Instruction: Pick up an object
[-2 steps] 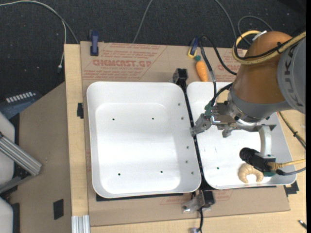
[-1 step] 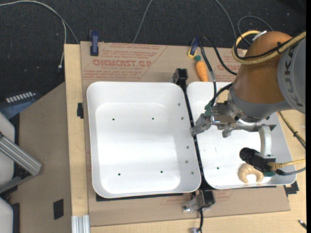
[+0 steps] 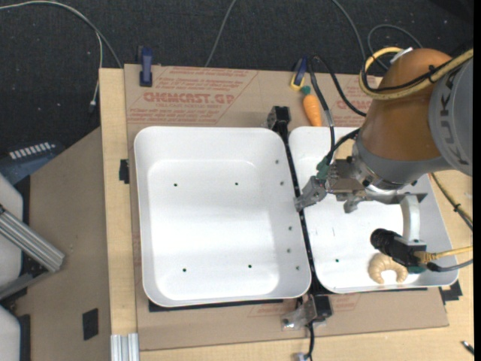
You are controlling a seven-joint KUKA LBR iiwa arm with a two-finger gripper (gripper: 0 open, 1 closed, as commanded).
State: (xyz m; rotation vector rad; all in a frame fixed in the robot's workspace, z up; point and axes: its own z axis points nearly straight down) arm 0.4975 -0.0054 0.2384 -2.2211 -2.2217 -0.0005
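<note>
A tan, croissant-shaped object [image 3: 388, 268] lies in the lower right corner of the right bin [image 3: 331, 273], curled, with its long axis running roughly left to right across the frame; I take it as the thing to pick. From where I drive it, the gripper [image 3: 310, 194] sits up and to the left of the object, over the right bin's left edge at the seam with the left bin [image 3: 218, 224]; the 2 are clearly apart. I cannot tell how far open the gripper is, and I see nothing in its grasp. There is only 1 arm, so my next move would be toward the lower right. An orange, carrot-like thing [image 3: 312, 110] lies outside the bins, upper centre.
</note>
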